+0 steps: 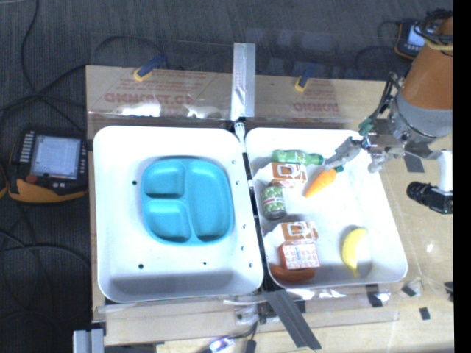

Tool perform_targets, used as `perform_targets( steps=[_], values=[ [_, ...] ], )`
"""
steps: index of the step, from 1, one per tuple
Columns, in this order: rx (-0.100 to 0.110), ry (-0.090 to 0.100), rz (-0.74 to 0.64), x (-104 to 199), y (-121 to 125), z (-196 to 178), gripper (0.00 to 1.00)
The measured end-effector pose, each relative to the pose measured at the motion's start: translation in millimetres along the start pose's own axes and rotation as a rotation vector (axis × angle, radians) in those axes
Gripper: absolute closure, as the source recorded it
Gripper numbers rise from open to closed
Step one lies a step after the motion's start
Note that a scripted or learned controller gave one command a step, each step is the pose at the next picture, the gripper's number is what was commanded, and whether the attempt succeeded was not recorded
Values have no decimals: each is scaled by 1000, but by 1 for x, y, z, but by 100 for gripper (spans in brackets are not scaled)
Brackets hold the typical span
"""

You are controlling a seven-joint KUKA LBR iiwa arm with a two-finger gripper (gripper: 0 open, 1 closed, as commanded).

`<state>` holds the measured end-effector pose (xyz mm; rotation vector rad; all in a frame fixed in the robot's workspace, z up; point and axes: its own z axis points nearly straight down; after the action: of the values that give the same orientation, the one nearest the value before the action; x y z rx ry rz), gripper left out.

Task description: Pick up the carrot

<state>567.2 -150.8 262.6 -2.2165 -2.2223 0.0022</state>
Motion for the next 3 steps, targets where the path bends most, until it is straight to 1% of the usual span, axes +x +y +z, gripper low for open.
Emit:
perform_targets(
  steps=[1, 2, 3],
  values=[
    [-2, -3, -226, -38, 44, 76, 0],
    [-3, -1, -212, -48, 59, 169, 0],
    [-4, 2, -212, -47, 59, 160, 100]
  ],
)
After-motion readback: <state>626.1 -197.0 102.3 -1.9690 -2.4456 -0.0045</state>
